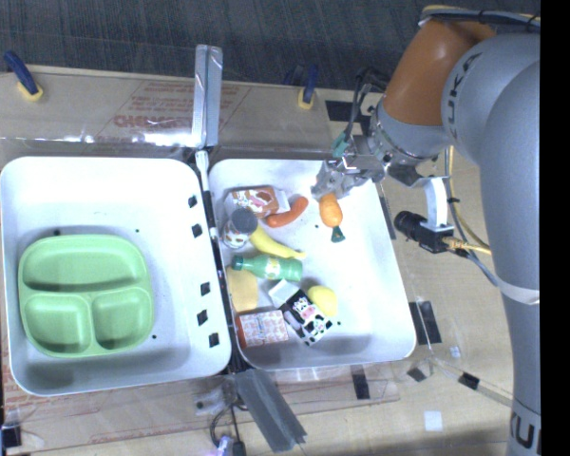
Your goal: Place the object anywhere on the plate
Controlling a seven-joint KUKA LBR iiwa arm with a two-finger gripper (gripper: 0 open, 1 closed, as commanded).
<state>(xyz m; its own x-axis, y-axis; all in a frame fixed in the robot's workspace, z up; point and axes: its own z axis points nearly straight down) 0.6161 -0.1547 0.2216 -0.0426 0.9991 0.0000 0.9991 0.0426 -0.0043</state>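
— Pincer (332,190) status?
— We find it clenched on the carrot (331,211), raised over the right bin (385,255).
— Plate?
— We note the green plate (84,294) in the left bin (104,174).

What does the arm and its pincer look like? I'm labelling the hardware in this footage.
The arm is thick and rounded, with smooth grey casing and a broad orange band above the wrist. The pincer is small, metallic grey, with a greenish part near its base. Thin dark cables run by the wrist, and a black-and-white fitting sits beside it.
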